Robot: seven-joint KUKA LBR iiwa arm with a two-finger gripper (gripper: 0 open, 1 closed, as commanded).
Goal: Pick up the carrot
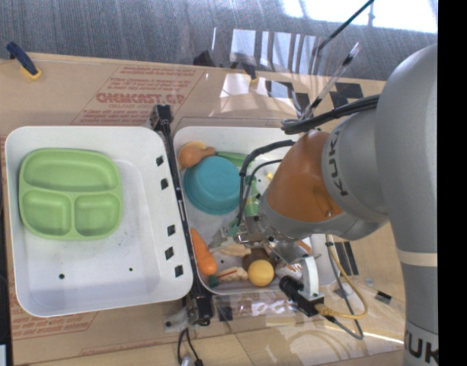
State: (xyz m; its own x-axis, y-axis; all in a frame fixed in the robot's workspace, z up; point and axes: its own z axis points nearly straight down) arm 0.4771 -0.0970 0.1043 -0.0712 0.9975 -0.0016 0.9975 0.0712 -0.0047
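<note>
We see the carrot [203,253] lying in the right bin [218,139], tight against its left wall near the front corner, its thicker end toward the back and its tip pointing to the front. Just to its right sit a small brown round thing [254,259] and a yellow ball-like thing [261,273], touching each other, with some pale pieces beside them that we cannot make out. Farther back in the same bin a blue bowl [212,184] stands upright, an orange-tan lump [193,155] at its far left edge and something green past it. The pincer [252,239] hangs over the middle of this bin, right of the carrot and apart from it; the arm's orange band [298,189] covers most of it, so we cannot tell how it stands. In the left bin [81,280] a green divided plate [70,194] lies flat toward the back left. Both bins rest on the brown tabletop [126,86].
</note>
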